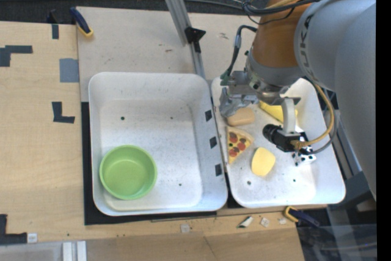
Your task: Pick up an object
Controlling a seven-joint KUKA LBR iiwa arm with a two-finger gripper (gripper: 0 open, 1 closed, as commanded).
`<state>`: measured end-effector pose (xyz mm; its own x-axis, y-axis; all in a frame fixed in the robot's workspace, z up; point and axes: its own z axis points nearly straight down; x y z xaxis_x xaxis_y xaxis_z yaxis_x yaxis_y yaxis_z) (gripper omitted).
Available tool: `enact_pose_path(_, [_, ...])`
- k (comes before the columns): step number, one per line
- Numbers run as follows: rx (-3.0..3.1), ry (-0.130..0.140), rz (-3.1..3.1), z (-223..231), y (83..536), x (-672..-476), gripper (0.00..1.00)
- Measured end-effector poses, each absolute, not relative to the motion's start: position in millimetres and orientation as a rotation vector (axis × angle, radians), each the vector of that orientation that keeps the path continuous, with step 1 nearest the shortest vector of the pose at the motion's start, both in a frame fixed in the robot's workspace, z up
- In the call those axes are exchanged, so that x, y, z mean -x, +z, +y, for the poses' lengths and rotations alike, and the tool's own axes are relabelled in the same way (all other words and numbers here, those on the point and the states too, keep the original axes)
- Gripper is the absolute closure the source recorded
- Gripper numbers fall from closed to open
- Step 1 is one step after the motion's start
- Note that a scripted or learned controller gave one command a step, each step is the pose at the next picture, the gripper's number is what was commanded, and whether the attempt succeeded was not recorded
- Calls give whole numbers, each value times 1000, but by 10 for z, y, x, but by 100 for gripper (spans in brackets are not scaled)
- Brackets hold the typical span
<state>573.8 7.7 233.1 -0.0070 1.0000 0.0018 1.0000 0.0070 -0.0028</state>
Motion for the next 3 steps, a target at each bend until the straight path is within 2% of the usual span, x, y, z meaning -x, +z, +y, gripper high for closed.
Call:
enact_pose_path(1, [2212,2,-2226,532,2364,-5852,100])
enact_pose_path(2, [2213,2,-2227,1015,2380,-6105,100])
enact_pose_path(3, [2217,7,-2223,978,2380,-6092,0])
